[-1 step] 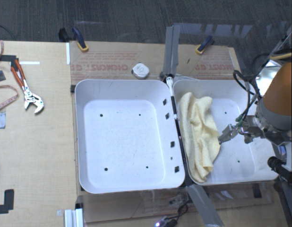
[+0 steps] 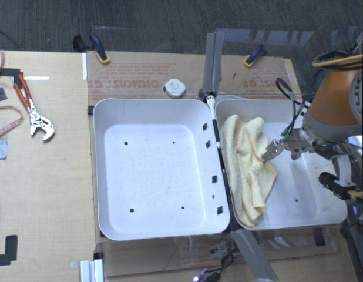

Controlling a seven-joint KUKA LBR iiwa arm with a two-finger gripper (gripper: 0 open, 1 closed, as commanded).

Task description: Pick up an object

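A crumpled pale yellow cloth lies along the left side of the right bin, running from its far wall to its near wall. My gripper reaches in from the right and its tips sit at the cloth's right edge, about halfway along it. The fingertips look close together at a fold of the cloth, but the angle hides whether any fabric sits between them. The cloth rests flat on the bin floor.
The left bin sits beside the right one, with a metal divider between them. A white tape roll lies on the cardboard behind the bins. A wrench rests on the bench at far left. Clamps hold the cardboard.
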